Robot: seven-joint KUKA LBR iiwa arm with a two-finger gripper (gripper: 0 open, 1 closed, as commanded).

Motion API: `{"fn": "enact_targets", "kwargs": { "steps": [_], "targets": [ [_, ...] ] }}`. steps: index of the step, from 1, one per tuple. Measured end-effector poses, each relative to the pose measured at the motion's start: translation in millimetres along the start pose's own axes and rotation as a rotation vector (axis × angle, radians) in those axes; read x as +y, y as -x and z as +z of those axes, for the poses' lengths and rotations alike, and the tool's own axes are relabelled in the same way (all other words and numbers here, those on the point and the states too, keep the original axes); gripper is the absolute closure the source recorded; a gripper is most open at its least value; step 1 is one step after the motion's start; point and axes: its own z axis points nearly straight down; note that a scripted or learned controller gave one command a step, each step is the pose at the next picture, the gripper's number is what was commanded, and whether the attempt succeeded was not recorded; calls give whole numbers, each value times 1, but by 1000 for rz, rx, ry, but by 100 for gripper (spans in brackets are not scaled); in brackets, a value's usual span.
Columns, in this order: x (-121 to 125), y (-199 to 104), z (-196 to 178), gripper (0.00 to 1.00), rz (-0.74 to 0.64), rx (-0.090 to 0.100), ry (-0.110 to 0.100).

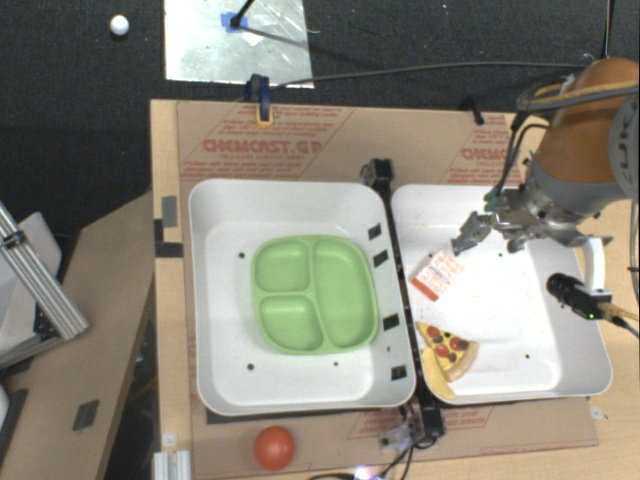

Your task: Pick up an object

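Note:
In the right bin lie a red-and-white packet near the left wall and a toy pizza slice in the front left corner. My gripper hangs over the bin's back part, up and to the right of the packet. Its two fingers are spread open with nothing between them. One fingertip points down toward the packet but stands apart from it.
The left bin holds a green divided plate. A red ball rests on the bench in front of the bins. A black fitting sticks in at the right bin's right side. Black clips line the wall between the bins.

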Motion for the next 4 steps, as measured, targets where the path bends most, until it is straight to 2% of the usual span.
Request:
{"fn": "enact_targets", "kwargs": {
  "steps": [1,3,4],
  "targets": [
    [3,0,-7,0,-2,-1,12],
    [3,2,77,0,0,-1,9],
    [6,1,111,0,0,1,15]
  ]
}}
